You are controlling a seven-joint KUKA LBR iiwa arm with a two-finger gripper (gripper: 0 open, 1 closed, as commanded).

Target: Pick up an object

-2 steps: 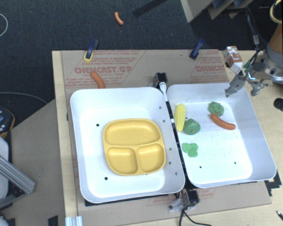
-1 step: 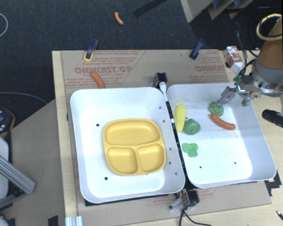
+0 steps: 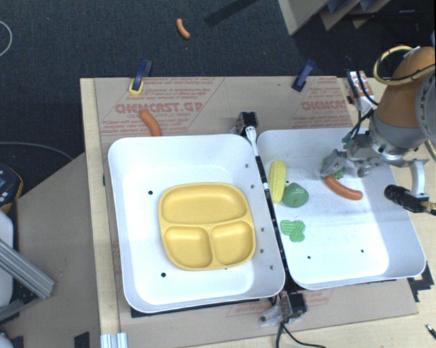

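Two shallow white plastic bins (image 3: 196, 152): the left has a yellow divided plastic tray (image 3: 205, 225). In the right, the grey arm's gripper (image 3: 340, 165) sits over the orange toy hot dog (image 3: 343, 187); can't tell its grip state. Risk: the sausage's round, so an off-centre pinch could squirt it sideways.

Dark carpeted floor (image 3: 70, 39), brown board bench top (image 3: 201, 99) with red lettering, blue clamps (image 3: 139, 76) at back edge, aluminium rail (image 3: 21, 266) at left, small orange piece (image 3: 183, 27) on floor.
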